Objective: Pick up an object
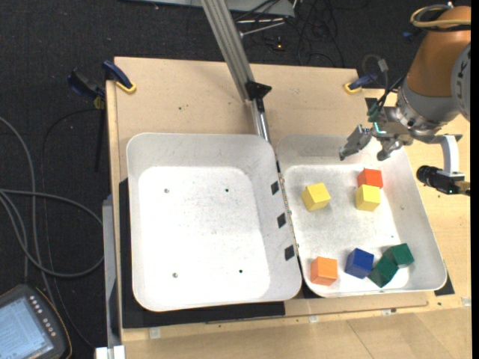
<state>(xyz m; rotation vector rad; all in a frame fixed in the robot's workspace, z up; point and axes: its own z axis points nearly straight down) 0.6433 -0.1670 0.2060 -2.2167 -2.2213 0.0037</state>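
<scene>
From my remote station I note the gripper (368, 146) spread open and empty above the right bin's (426, 223) upper edge; I would centre over the red cube (370, 177) just below, clear of the touching yellow cube (367, 198), before descending.

Even, bright overhead light; soft shadows, slight grain, perhaps mild blur.

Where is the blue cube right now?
The blue cube sits near the front edge of the right bin, between the orange cube and the two green cubes.
</scene>
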